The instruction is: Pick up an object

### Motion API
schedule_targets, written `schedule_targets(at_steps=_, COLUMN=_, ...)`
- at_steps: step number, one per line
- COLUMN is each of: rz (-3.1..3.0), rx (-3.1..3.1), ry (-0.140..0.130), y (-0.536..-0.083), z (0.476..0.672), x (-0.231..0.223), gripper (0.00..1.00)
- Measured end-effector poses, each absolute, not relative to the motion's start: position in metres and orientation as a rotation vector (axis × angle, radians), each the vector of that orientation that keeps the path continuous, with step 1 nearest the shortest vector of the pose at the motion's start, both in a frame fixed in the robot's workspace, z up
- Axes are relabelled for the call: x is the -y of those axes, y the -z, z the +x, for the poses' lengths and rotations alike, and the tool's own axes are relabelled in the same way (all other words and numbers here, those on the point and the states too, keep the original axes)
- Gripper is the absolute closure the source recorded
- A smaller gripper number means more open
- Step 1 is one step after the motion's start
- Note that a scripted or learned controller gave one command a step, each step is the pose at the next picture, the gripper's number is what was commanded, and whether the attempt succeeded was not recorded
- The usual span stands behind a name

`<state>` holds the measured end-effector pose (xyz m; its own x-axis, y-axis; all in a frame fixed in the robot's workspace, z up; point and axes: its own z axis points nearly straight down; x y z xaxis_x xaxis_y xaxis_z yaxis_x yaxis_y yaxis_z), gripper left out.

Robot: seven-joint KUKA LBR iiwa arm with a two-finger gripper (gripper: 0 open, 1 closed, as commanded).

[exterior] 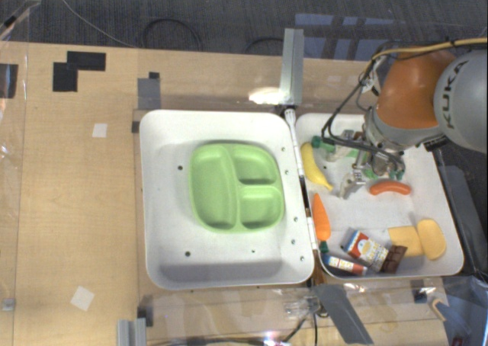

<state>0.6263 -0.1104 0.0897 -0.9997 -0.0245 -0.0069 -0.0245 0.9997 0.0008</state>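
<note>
Letters "KUKA" partly readable on the grey arm, print on small box too small to read

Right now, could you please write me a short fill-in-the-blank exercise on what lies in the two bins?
1. The green divided plate lies in the ____ bin of the two.
2. The banana in the right bin is ____ in colour.
3. The carrot lies against the right bin's ____ wall.
4. The gripper hangs over the ____ bin, near the red sausage.

Missing words: left; yellow; left; right
</note>
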Motion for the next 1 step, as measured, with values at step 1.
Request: schedule_targets(at_steps=1, rz=0.214, rx=-3.119, ry=0.002, y=-0.0915, z=0.5034, x=0.1284, gripper=0.0)
